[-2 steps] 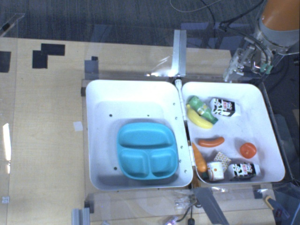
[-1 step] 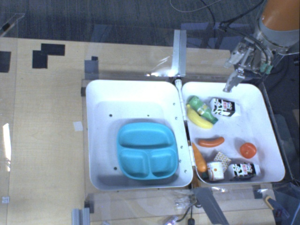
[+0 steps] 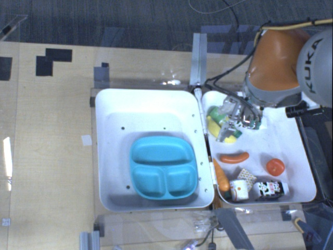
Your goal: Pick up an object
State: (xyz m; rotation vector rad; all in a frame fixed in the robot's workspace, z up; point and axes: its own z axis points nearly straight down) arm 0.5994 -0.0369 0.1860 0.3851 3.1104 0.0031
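— While looking down into the right bin (image 3: 299, 139), finding the gripper (image 3: 238, 120) low at about eleven o'clock of it, right over a yellow-and-green object (image 3: 215, 119); probably lined up there as the chosen pick.

— Holding it?

— Cannot tell; too much metal and blur at the tip to judge spread or closed, and no clear sight of the object being clasped; touching or just above, equally unsure.

— Why that one, and not something else?

— Likely for access; lies near the corner but apart from the rest, with bare floor toward three o'clock for the arm (image 3: 276, 61) reaching in from that side. Compare the six o'clock edge: small can (image 3: 239, 190) and black-and-white bottle (image 3: 269, 189) nearly touching, carrot (image 3: 221, 177) pressed along the nine o'clock wall; awkward to close around without nudging a neighbour.

— And the easier ones?

— Sausage (image 3: 233, 158) near the centre, tomato (image 3: 276, 166) toward four o'clock, both lying free; fair fallbacks, though round enough to roll or slip.

— Left bin (image 3: 114, 119)?

— Bears a blue divided plate (image 3: 164, 165), set toward six o'clock; well apart from the gripper, so seemingly not the target now.

— Stage of the task?

— Judging by the low pose, at or just short of the grasp; nothing visibly lifted.
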